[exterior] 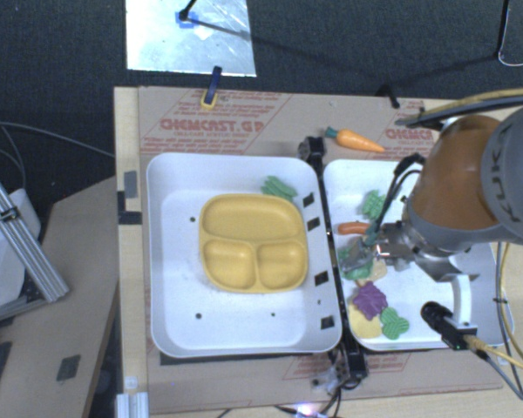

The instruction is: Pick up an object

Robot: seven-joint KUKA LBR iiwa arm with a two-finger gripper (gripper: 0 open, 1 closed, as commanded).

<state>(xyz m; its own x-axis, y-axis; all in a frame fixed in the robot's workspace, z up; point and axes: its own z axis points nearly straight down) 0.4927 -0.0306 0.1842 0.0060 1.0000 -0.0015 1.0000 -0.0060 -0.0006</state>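
The gripper (363,255) sits low in the right bin (423,342), centre-right of frame, over a green piece (357,271); its grip cannot be told. Nearby lie one purple piece (370,300), two more green ones (372,204) (394,326) and an orange stick (351,228). The left bin (170,320) holds one yellow tray (253,242).

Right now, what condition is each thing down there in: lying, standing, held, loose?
Yellow tray: flat in the left bin, compartments up.
Green leafy toy: loose, touching the tray's far corner.
Carrot: lying outside the bins on the cardboard.
Purple toy: loose in the right bin.
Gripper: low among the right bin's toys; grasp unclear.
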